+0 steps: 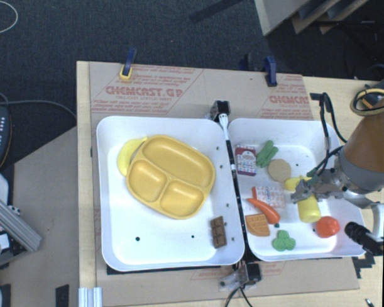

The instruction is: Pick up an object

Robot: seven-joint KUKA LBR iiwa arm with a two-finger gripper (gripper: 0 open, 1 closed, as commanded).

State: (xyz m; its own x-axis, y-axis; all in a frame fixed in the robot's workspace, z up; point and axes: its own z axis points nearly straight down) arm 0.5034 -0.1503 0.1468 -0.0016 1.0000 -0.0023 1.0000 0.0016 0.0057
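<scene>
My hand (306, 190) hangs low over the right bin (299, 136), reaching in from the right, and the thing nearest it is the yellow toy piece (309, 209) lying just below and a touch to the right of my fingertips — so close that I cannot say whether they already touch it. Whether I am open or closed I cannot tell; the wrist and cabling hide that from above.

That yellow piece looks short and stubby, its longer side running roughly away from me toward the near rim, so I judge a straight drop with the grip across its narrow width would suit it. Another small yellow bit (292, 183) sits just to the left of my hand, tight against it, and could be caught by mistake.

Further off from my hand: the red tomato (328, 227) lies beyond the yellow piece to the lower right, the orange carrot (265, 211) lies to my left with its long axis slanting, and the green broccoli (282, 241) sits below-left. The round tan cookie (280, 169) rests above-left, close by. The yellow divided plate (171, 175) is well apart in the left bin (114, 222) — no concern for this move.
</scene>
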